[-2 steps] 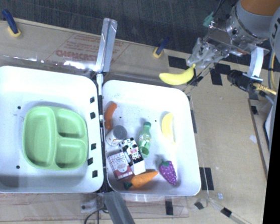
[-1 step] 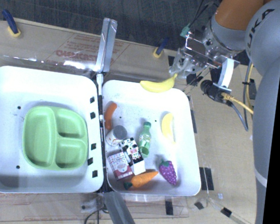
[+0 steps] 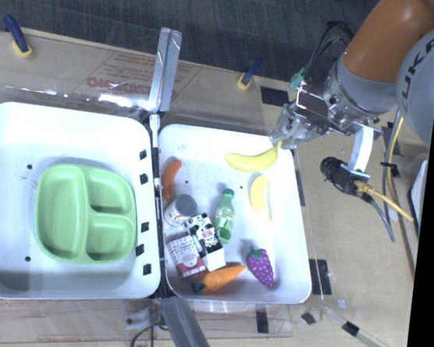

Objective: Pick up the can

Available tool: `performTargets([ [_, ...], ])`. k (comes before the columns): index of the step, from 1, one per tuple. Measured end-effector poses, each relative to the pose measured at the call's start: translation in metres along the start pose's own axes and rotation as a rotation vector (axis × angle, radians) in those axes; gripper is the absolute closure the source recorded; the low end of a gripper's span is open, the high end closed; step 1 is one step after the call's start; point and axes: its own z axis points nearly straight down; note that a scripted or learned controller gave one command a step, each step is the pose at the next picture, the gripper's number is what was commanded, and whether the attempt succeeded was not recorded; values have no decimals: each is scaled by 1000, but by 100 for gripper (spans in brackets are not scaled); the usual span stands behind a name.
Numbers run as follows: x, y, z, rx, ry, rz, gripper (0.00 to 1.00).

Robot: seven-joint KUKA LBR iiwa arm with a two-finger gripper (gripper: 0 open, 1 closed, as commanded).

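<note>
The gripper (image 3: 284, 135) hangs at the bin (image 3: 294, 217) rim by the banana (image 3: 250, 160), grip unreadable; the can (image 3: 184, 205) sits crowded among toys, well apart.

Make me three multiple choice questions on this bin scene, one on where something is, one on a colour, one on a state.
1. Where is the can?
A. left bin
B. right bin
C. on the bench

2. What colour is the divided tray?
A. green
B. red
C. blue

3. Where is the hand relative to the can?
A. closed on it
B. apart from it, by the banana
C. resting on the tray

Answers: B, it stands beside the hot dog; A, pale green; B, it hangs at the bin's far edge.
</note>
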Motion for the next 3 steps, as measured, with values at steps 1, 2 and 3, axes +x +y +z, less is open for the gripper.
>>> performTargets([
  [1, -7, 51, -11, -1, 0, 124, 100],
  [2, -5, 51, -21, 1, -1, 115, 100],
  [3, 48, 29, -44, -1, 0, -2, 100],
])
